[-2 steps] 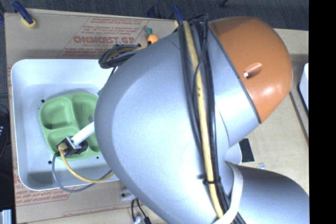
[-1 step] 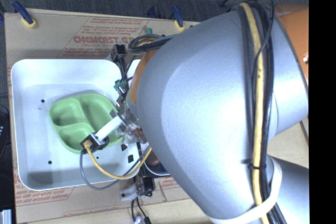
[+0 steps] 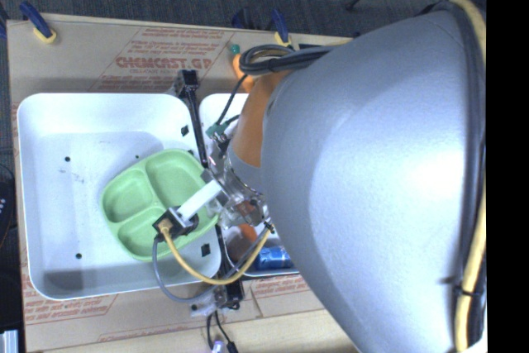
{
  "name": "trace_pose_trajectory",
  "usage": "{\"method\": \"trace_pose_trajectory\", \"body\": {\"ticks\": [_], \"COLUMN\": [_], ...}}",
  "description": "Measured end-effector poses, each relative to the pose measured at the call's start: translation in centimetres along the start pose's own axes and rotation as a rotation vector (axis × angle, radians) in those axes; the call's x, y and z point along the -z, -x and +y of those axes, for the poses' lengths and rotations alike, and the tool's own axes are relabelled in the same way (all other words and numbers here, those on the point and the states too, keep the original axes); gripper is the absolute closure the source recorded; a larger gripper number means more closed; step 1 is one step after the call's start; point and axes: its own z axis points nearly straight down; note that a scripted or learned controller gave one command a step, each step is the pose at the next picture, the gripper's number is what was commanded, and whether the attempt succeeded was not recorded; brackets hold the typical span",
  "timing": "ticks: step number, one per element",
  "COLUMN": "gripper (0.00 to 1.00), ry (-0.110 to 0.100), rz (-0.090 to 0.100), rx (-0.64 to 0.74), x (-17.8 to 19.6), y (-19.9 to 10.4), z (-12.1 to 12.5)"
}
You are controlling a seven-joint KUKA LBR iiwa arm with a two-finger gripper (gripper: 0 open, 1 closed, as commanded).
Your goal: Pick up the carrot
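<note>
Lowering straight onto the orange patch, likely the carrot (image 3: 245,234), by the right bin's (image 3: 216,106) near wall, and squeezing across its width would serve best. The gripper (image 3: 237,215) hangs over it; its grip I cannot tell. One carrot, one plate (image 3: 157,194), one blue item (image 3: 271,260), two bins.

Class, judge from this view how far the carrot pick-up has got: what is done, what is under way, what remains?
Done: the gripper is positioned low over the right bin, beside the green plate. Under way: the approach. What may be the carrot is an orange patch just below it, but a grasp cannot be confirmed. Left: gripping and lifting it.
</note>
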Motion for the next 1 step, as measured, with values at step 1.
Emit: {"method": "trace_pose_trajectory", "body": {"ticks": [1], "gripper": [1.00], "ry": [-0.009], "rz": [-0.005], "rx": [0.009], "x": [0.87], "y": [-0.04], "z": [-0.23]}}
